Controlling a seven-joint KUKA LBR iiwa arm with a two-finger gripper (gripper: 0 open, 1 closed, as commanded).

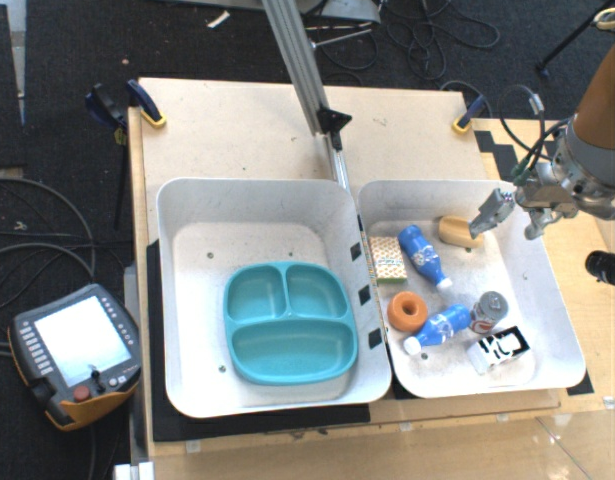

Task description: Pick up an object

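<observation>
Contents, right bin (547,278): patterned yellow box (388,258) by the left wall, upright-lying blue bottle (423,254), orange ring (408,311), second blue bottle (439,327), grey-red can (489,311), black-and-white block (501,347), and a tan rounded piece (455,230) near the back wall. Pincer (515,216), fingers spread apart and holding nothing, hangs just right of the tan piece above the bin's back right part. Bare floor lies along the right wall; left bin (187,258) carries a teal divided tray (289,322).

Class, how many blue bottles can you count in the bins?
2, both in the right bin: one blue bottle beside the patterned box, another right of the orange ring.
</observation>
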